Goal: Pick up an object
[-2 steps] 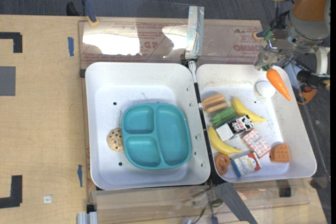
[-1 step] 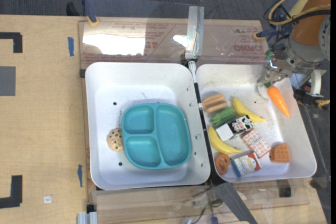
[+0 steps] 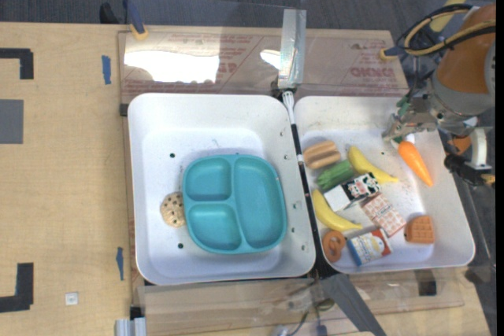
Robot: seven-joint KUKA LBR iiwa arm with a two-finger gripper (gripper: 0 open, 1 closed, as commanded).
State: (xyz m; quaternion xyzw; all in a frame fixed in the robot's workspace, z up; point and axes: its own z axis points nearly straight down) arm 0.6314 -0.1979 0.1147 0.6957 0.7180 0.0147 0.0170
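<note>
My gripper (image 3: 403,127) hangs over the far right part of the right bin (image 3: 457,248), under the grey arm with its orange band (image 3: 465,63). An orange carrot (image 3: 416,162) lies slanted just below it, its upper end right at the gripper's tip; whether the two touch is not visible. To the left of the carrot in the same bin lie a yellow banana (image 3: 368,165), a green vegetable (image 3: 335,173), a hot dog bun (image 3: 321,153) and a black-and-white carton (image 3: 362,187).
The right bin's front part holds a second banana (image 3: 329,213), a pink box (image 3: 383,211), a waffle (image 3: 420,230), a donut (image 3: 333,247) and a small carton (image 3: 368,246). In the left bin (image 3: 150,130) sit a teal divided plate (image 3: 234,202) and a cookie (image 3: 172,208).
</note>
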